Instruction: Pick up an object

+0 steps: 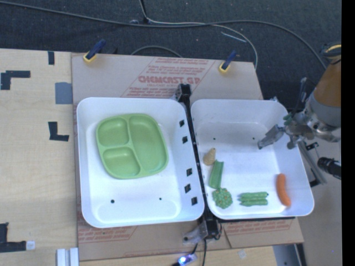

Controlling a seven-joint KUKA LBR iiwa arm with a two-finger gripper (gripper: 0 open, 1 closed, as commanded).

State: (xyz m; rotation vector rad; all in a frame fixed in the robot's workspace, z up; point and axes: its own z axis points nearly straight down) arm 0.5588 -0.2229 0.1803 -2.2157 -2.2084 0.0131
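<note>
toy foods lie along the near side of the right bin [244, 111]: one carrot [283, 189], one pea pod [253, 198], one broccoli floret [222, 197], one green stick [216, 174] and one tan piece [209, 157]. the gripper [277, 137] hangs over the bin's right part, its fingers apart and holding nothing. this looks like the approach step; next it must descend over one piece. one green divided plate [132, 146] sits in the left bin [89, 165].

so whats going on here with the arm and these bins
A robot arm reaches in from the right, its gripper over the right bin with nothing between its fingers. Toy food lies along that bin's near side: a carrot, a pea pod, broccoli, a green stick and a tan piece. The left bin holds a green divided plate.
</note>
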